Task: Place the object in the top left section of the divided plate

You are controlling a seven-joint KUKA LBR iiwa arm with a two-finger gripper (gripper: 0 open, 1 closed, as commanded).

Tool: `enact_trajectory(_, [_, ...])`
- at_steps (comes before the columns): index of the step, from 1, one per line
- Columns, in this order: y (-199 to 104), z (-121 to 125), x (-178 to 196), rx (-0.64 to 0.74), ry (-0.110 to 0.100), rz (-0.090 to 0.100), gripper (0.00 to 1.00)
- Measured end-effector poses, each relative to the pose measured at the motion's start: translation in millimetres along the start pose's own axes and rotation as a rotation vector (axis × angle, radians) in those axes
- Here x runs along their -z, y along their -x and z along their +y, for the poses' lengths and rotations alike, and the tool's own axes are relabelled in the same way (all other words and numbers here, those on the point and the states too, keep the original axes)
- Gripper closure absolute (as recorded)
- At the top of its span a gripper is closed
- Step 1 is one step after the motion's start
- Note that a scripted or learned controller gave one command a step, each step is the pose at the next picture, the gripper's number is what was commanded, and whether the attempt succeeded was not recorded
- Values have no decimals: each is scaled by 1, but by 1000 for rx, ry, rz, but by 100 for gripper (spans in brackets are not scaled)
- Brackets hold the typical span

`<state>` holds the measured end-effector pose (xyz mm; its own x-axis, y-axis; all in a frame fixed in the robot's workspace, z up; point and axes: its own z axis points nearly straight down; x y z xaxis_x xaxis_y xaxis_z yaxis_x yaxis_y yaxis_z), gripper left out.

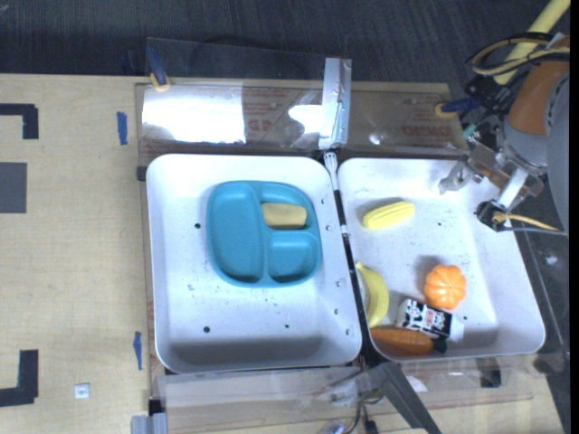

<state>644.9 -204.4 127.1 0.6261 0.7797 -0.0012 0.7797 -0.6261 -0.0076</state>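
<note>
While the arm (534, 107) sits at the right edge of the camera view, grey metal with an orange band and yellow cables looped over it, its hand (493, 188) hangs over the far right rim of the right bin (507, 269); can't tell if it's spread or pressed together, too small and cluttered, and nothing is seen between its tips.

Left bin (172, 269): shallow white plastic, rounded corners, a few dark specks on the floor. A divided plate (240, 238) lies flat near its middle, smooth blue plastic, rounded, with one long section on the left and two smaller ones on the right. A yellow-tan block (284, 215), oblong and matte like a sponge or bread piece, sits in the upper right small section, well apart from the hand.

Right bin, same white plastic, more specks. A yellow corn cob (389, 214), ribbed, lies near the far left part. A banana (374, 295), smooth and curved, rests against the left wall. A small orange pumpkin (445, 285), round and ribbed, sits near the middle, just beside a black-and-white printed carton (431, 319). An orange-brown sausage-shaped piece (403, 340) lies at the near wall, touching the carton.

Behind the bins, a clear glossy sheet (235, 116) with glare and a metal upright strip (336, 102). Counter (63, 242) is pale wood grain with black corner marks and blue tape bits.
</note>
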Motion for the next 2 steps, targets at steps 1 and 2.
enact_trajectory(1, [-17,13,-24,302,-1,9,0])
enact_trajectory(2, [-21,7,-42,-1,-25,-7,0])
